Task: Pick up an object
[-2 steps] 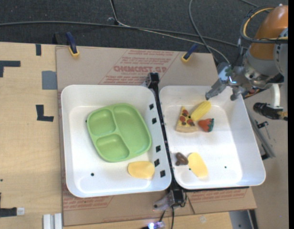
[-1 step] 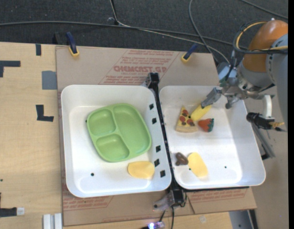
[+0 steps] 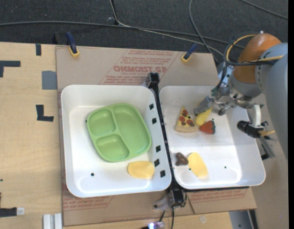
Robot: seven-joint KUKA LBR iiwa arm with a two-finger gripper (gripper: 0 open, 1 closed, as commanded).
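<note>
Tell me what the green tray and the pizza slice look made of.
Green tray: likely molded plastic, matte with a soft sheen, rounded compartment walls. Pizza slice: probably a plastic or rubber toy, flat painted-looking colours; too small to be certain.

Green tray [image 3: 119,132], white bins [image 3: 73,142]

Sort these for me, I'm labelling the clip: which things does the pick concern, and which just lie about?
In play:
gripper
yellow piece at its tip
strawberry
pizza slice

Lying about:
green tray
yellow chip
yellow slab
brown lump
</note>
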